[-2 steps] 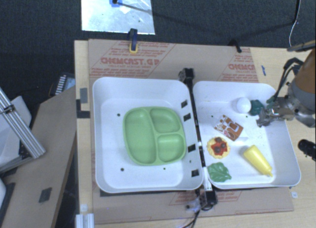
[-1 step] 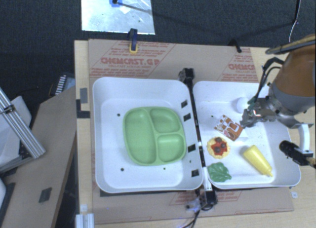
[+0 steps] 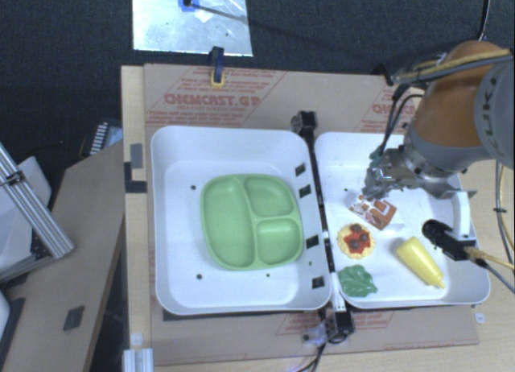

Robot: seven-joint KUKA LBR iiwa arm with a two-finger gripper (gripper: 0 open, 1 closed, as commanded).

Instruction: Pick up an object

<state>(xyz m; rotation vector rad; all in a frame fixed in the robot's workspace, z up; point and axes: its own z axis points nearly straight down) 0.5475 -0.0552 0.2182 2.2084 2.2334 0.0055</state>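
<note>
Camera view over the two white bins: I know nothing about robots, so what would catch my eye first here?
Probably the grey arm with its orange band reaching in from the right, its gripper low over the right bin just above a small red and white packet. Next, the pale green divided plate in the middle of the left bin. Then the toy food near the right bin's front: a little pizza, a yellow piece and a green leafy piece.

Bench: a brown board (image 3: 241,97) printed with red lettering carried the setup.
On it, left: a white bin (image 3: 173,161) sat flat.
On it, right: a second white bin (image 3: 338,153) lay touching the first along a black divider (image 3: 315,201).
</note>
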